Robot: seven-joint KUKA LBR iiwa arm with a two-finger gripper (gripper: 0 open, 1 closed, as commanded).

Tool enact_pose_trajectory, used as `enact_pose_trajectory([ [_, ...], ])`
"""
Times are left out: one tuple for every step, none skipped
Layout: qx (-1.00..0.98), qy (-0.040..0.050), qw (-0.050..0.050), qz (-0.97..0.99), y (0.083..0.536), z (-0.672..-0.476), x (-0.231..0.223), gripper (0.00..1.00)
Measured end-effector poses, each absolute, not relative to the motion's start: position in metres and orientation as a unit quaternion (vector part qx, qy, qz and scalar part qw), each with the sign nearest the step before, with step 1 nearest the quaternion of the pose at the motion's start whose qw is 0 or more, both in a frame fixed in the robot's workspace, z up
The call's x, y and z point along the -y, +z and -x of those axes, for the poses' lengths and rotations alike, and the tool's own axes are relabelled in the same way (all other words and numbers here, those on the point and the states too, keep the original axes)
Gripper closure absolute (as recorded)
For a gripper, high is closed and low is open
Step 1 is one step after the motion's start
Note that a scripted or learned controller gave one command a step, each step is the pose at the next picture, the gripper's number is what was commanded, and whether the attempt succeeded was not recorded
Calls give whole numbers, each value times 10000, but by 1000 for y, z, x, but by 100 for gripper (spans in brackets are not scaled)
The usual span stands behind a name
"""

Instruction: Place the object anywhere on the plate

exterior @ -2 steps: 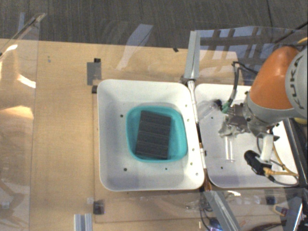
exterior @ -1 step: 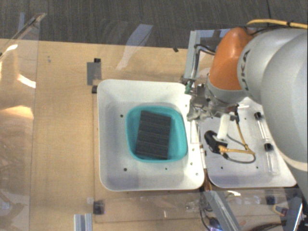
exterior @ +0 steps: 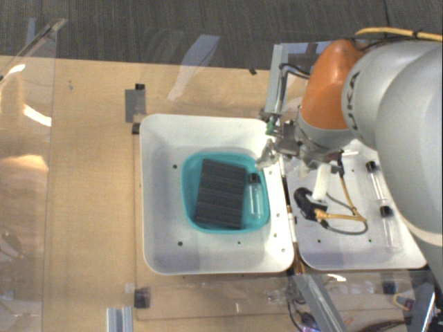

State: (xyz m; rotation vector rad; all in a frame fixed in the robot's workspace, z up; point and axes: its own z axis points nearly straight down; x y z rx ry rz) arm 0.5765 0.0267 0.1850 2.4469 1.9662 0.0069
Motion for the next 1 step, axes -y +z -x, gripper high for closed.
enact_pose_trajectory([
  [-5202, 6, -8, -8540, 184, -493, -35, 0],
])
